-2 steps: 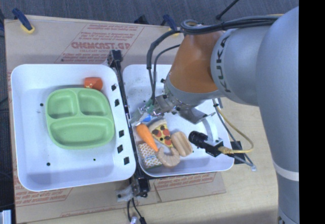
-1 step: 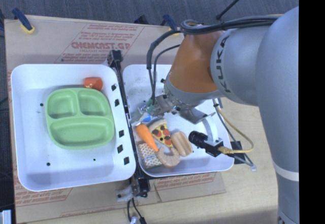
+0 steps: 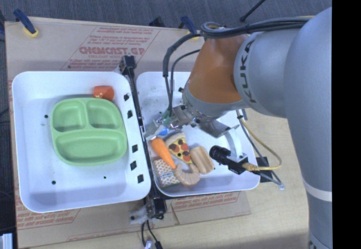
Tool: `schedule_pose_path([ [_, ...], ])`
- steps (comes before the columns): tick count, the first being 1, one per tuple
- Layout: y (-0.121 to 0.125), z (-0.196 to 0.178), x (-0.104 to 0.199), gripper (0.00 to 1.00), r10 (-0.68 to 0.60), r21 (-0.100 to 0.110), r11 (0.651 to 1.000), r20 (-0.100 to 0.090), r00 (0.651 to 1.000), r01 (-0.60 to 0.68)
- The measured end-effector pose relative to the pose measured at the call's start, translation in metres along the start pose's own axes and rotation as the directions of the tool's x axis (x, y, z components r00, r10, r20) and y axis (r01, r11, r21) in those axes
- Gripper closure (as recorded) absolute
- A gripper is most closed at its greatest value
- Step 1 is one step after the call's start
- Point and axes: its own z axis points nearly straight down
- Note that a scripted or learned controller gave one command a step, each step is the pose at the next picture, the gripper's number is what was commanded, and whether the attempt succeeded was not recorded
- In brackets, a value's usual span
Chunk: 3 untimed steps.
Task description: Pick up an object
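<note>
We see the gripper (image 3: 176,119) low inside the right bin (image 3: 149,87), just above the toy carrot (image 3: 163,152); whether it is clenched we cannot tell. Beside the carrot lie a pizza slice (image 3: 179,147), hot dog (image 3: 201,160), waffle (image 3: 163,172) and pretzel (image 3: 186,174). Left of the carrot, the left bin (image 3: 28,129) holds a green divided plate (image 3: 88,131) and an orange toy (image 3: 103,92).

You can read "CHEMCAST GP" in red on the cardboard sheet (image 3: 107,44) under the bins, its smaller lines too blurred, and "KUKA" on the arm (image 3: 243,73), running vertically.
</note>
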Motion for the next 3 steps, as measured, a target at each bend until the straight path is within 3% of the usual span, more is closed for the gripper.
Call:
schedule_pose_path([
  [3,0.0000,0.0000,0.0000,0.00,0.000,0.000,1.000,0.000,1.000,0.000],
])
